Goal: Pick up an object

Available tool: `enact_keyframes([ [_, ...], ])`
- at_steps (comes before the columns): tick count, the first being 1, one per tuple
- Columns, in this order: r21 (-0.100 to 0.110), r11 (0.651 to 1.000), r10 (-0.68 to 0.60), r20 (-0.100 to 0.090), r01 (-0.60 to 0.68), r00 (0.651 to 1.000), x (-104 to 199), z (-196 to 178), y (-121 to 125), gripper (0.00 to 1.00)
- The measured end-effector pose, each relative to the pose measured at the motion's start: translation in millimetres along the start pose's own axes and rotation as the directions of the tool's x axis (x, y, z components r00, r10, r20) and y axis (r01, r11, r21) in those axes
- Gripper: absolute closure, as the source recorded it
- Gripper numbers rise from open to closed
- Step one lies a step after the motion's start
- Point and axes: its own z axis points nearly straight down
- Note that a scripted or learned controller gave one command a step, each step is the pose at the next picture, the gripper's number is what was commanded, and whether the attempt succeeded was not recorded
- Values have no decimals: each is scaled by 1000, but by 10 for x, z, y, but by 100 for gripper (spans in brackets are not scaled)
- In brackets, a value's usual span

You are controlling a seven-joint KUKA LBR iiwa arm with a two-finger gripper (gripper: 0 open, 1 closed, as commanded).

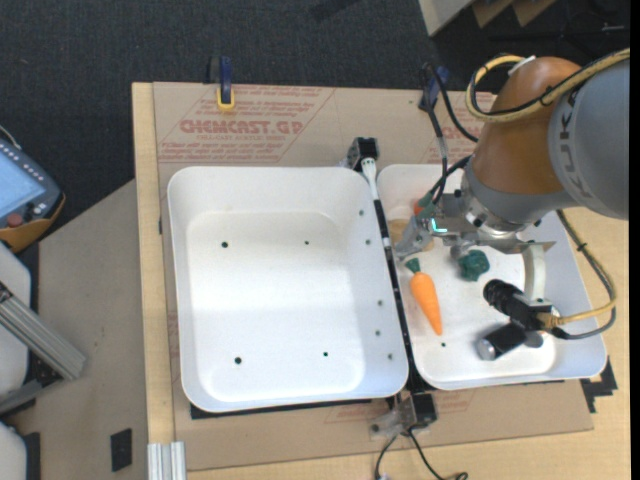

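Where the right bin (pixel 520 366) runs along the wall it shares with its neighbour, we see a toy carrot (pixel 428 302) lying flat on the white floor. Its green top points up the view toward the gripper, and its orange tip points down toward the near rim. It sits just beside the dividing wall and touches nothing else that we can make out. A little to its right and slightly higher in the view lies a small teal-green object (pixel 473 264), apart from the carrot and too small for us to name. The gripper (pixel 418 245) hangs low over the upper left part of the same bin, just above the carrot's green top and close to the dividing wall; we cannot tell whether it is wide or narrow. A pale tan shape (pixel 402 232) shows beside it against the wall, too hidden for us to identify. Behind the gripper the grey arm (pixel 560 158) with its orange band (pixel 530 83) covers the far right of that bin. The left bin (pixel 270 288) shows a white floor marked with four dark dots. Both bins rest on a brown cardboard sheet (pixel 240 118) with red lettering, and a blue clamp (pixel 225 78) sits at the sheet's far edge.
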Motion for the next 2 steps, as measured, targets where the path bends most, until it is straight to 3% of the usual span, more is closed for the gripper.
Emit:
enact_keyframes([
  [1, -3, 1000, 0, 0, 0, 1000, 2, -102, 6, 100],
  [2, -15, 1000, -7, -2, 7, 1000, 455, -1520, -61, 100],
])
